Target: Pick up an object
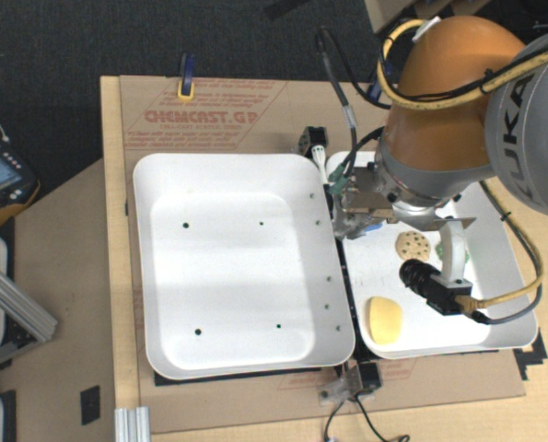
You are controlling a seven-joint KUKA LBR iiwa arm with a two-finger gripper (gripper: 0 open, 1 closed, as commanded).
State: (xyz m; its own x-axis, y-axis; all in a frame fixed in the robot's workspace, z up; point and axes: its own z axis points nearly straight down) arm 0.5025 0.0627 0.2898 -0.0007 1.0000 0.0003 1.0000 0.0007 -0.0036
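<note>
The right white bin [508, 325] holds a pale yellow rounded object [384, 319] near its front edge. Further back lies a tan speckled disc [412, 244], with a white and green item [454, 251] to its right. A small blue piece [373, 229] peeks out beside the gripper. My gripper [356, 215] hangs low over the back left part of this bin, close to the wall shared with the left bin. The orange and grey wrist [439, 90] hides most of it and the bin's back half.
The left white bin [154, 191] sits beside the right one on a cardboard sheet [209, 109]. A black cable fitting [430, 286] on the arm overhangs the right bin's middle. A blue and yellow clamp [187, 85] sits at the bench's back edge.
</note>
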